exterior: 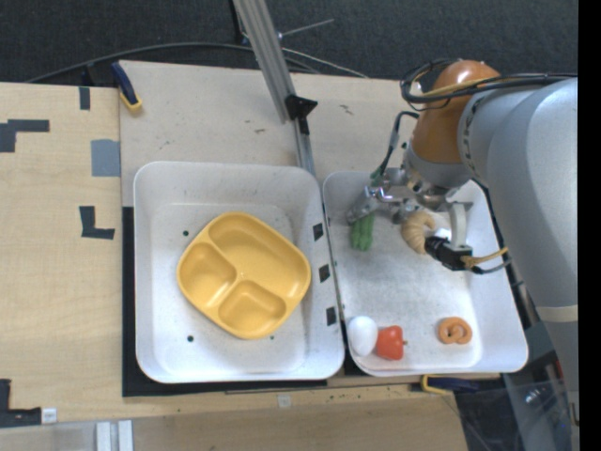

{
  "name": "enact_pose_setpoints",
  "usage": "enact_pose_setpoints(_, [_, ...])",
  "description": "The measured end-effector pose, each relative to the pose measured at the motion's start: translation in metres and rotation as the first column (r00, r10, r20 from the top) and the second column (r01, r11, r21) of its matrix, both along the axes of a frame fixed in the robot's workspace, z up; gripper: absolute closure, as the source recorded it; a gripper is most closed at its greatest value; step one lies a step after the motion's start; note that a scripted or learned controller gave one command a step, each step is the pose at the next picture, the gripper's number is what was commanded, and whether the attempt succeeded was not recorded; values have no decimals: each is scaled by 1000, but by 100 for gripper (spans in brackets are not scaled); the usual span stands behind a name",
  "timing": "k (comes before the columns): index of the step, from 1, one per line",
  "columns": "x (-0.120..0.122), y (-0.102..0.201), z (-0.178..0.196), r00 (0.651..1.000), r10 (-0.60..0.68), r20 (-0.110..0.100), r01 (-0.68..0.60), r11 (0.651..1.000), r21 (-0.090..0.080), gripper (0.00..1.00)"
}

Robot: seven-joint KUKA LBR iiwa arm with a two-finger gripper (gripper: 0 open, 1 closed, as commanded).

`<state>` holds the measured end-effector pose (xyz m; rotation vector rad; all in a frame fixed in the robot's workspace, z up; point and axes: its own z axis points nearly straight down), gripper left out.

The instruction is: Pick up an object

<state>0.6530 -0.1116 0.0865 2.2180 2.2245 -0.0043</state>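
Observation:
My gripper (374, 201) is down at the far left corner of the right bin (488, 346). A green object (362, 234) lies on the bin floor just below the gripper's tip, close to it or touching it; I cannot tell which. A tan, curved piece (415, 230) lies just to the right, partly under the wrist. Along the right bin's near edge sit a white egg-like object (362, 332), a red pepper-like object (390, 343) and an orange ring (455, 331).
The left bin (155, 280) holds a yellow divided plate (244, 272). A metal pole (272, 59) slants down to the bins' shared far corner. The grey arm (535, 205) covers the right bin's right edge. A black cable (460, 256) loops by the wrist.

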Motion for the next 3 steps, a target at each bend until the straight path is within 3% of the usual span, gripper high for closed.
enact_pose_setpoints(1, [0, 1, 12, 1000, 1, -1, -1, 1000, 1, 100])
enact_pose_setpoints(3, [1, -2, 101, 1000, -2, 5, 2, 1000, 1, 100])
